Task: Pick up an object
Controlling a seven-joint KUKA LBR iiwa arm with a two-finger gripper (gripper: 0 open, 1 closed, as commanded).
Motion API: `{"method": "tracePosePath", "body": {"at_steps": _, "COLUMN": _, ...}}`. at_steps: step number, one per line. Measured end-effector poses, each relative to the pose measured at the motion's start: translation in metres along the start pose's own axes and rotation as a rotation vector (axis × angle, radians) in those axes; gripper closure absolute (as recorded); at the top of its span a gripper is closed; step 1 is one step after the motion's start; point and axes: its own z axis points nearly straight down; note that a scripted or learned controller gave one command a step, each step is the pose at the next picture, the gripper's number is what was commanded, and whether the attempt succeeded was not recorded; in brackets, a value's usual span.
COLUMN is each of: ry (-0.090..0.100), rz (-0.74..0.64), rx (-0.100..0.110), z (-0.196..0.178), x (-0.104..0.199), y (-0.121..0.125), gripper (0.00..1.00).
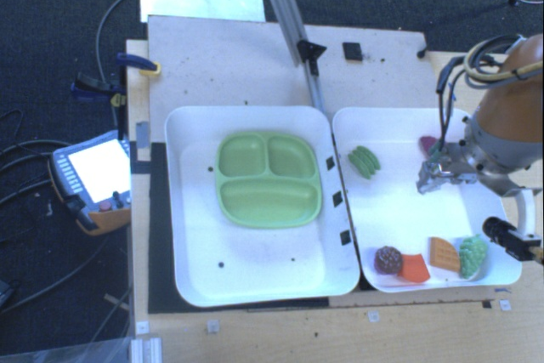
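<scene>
The right bin (382, 208) holds a green pea pod (364, 161) near its upper left. Along its front edge lie a dark red berry-like piece (388, 259), an orange-red wedge (415, 269), a tan waffle-like square (444, 253) and a pale green leafy piece (473, 255). A pink object (428, 144) peeks out by the far right, partly hidden by the arm. My gripper (432, 178) hangs over the right side of this bin, just below the pink object, with nothing visible between its fingers.
The left bin (195, 259) carries a green three-compartment plate (268, 178). A grey pole (285, 0) slants across the back board. A tablet-like pendant (92, 178) lies left of the bench, among cables on the dark floor.
</scene>
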Motion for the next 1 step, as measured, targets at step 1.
{"method": "tracePosePath", "body": {"at_steps": 1, "ry": 0.001, "rz": 0.000, "rx": 0.003, "z": -0.0267, "x": -0.0001, "y": 0.0017, "gripper": 1.00}}
